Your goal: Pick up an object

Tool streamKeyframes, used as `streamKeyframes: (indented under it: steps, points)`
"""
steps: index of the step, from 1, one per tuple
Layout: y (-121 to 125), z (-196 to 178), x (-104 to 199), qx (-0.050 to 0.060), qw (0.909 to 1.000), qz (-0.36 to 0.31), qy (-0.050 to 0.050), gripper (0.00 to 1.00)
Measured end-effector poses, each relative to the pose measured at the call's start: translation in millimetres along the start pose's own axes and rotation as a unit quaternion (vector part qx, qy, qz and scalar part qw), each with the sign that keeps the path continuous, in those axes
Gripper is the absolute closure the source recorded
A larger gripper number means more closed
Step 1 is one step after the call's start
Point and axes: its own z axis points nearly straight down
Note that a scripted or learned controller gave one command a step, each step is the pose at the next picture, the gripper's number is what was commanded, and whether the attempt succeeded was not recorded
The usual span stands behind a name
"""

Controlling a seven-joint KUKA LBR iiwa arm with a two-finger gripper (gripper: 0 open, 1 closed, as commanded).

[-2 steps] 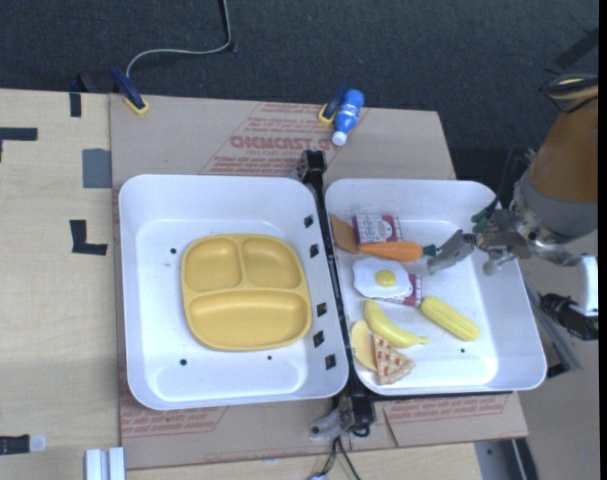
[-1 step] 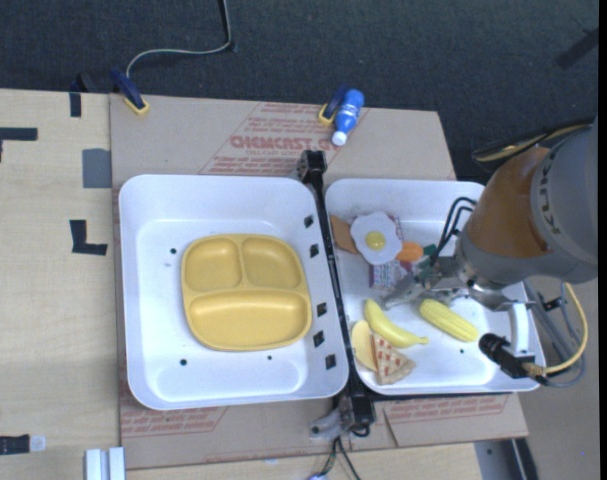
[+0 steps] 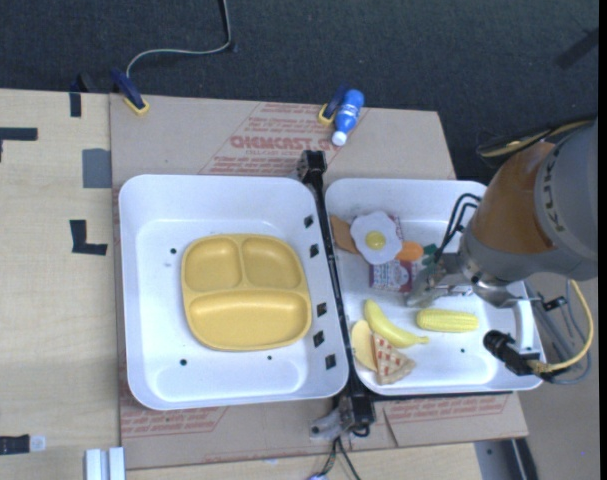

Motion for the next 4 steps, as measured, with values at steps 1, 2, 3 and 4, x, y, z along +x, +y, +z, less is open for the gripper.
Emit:
streamKeyframes:
  steps: [1, 2, 3, 4]
  points:
    - [-0.1, 0.1, 0.0, 0.0, 1.0, 0.0, 0.0, 0.0]
    - [43.0, 9.6, 56.4, 0.0, 1.0, -0.001, 0.001, 0.0]
    - [42.5, 0.6, 56.3, 0.001, 1.0, -0.001, 0.001, 1.0]
    - [24.6, -106.1, 74.7, 0.002, 1.0, -0.001, 0.001, 1.0]
